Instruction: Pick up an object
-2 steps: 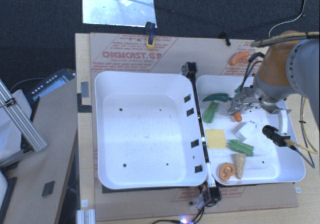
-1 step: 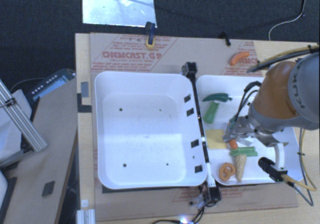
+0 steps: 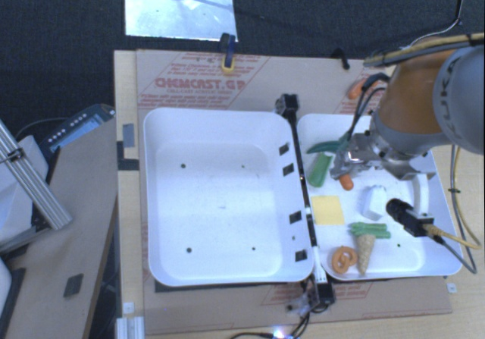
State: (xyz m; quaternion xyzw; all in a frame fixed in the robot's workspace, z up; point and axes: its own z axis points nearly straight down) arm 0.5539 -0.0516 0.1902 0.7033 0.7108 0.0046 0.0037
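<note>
My gripper [image 3: 345, 166] hangs low over the upper left part of the right bin [image 3: 436, 258]. Just left of it a green cucumber-like piece [image 3: 318, 170] lies near the bin's left wall. Above that, a flat green pod [image 3: 324, 147] pokes out from under the wrist. A small orange piece [image 3: 347, 183] sits right below the gripper, and whether they touch I cannot make out. Nothing is visibly held.
Lower in the right bin lie a yellow cheese slice [image 3: 328, 209], a white lump [image 3: 373, 201], a cone with green leaves [image 3: 366, 249] and a pretzel [image 3: 343, 259]. The left bin [image 3: 163, 125] adjoins it. An orange item [image 3: 356, 90] lies on the bench behind.
</note>
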